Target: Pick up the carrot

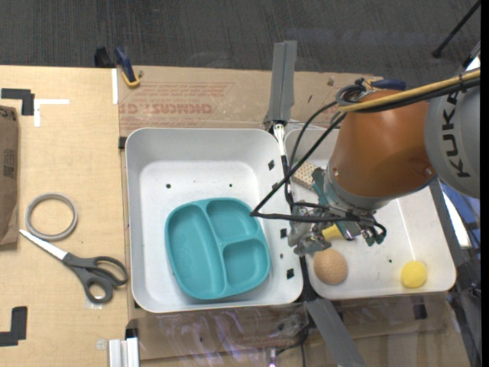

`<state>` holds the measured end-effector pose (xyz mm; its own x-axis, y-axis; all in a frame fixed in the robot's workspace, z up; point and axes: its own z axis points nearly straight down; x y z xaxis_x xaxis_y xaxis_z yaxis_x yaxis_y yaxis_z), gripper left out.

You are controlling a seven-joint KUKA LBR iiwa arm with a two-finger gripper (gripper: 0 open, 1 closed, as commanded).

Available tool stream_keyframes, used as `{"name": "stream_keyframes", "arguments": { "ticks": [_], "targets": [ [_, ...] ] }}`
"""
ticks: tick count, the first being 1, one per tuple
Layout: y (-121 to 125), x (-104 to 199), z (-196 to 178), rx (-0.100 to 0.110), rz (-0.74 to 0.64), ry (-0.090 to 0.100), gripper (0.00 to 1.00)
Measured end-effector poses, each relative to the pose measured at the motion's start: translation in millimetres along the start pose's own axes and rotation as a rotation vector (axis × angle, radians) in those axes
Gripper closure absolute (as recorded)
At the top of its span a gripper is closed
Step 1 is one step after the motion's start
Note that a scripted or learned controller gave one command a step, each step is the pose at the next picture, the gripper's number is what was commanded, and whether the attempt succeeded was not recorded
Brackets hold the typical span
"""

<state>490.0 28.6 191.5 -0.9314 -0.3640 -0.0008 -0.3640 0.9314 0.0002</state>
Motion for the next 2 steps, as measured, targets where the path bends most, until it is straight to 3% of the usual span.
{"name": "stream_keyframes", "arguments": {
  "ticks": [1,2],
  "targets": [
    [39,-21,0,-0.001,-0.24,-0.002,1.0],
    [-50,5,-97,0.001,-0.241,-0.003,1.0]
  ]
}}
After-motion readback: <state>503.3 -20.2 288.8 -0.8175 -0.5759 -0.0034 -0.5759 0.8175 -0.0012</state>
